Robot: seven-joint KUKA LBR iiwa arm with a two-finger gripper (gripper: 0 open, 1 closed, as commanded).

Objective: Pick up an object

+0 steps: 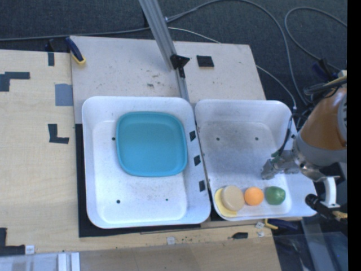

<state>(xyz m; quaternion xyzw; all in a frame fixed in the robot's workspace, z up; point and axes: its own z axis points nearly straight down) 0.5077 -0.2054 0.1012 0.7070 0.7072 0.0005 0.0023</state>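
From my remote seat I have the arm coming in at the right edge of the frame, its orange band above the wrist, and the gripper hanging over the right-hand part of the right bin. Its tip is dark and small from here; I cannot tell whether the fingers are spread or closed, and I see nothing between them.

The candidates sit in a row along the lower edge of that bin: a green ball at the right, an orange ball in the middle, and a tan round piece resting on a yellow dish at the left. All three lie on the bin floor. The green ball is nearest the gripper, just below it in the frame.

The left bin holds a blue square plate, well apart from the arm.

As I judge it, the pick is not yet done: nothing is lifted. What remains is the descent onto one object, the close, and the lift.
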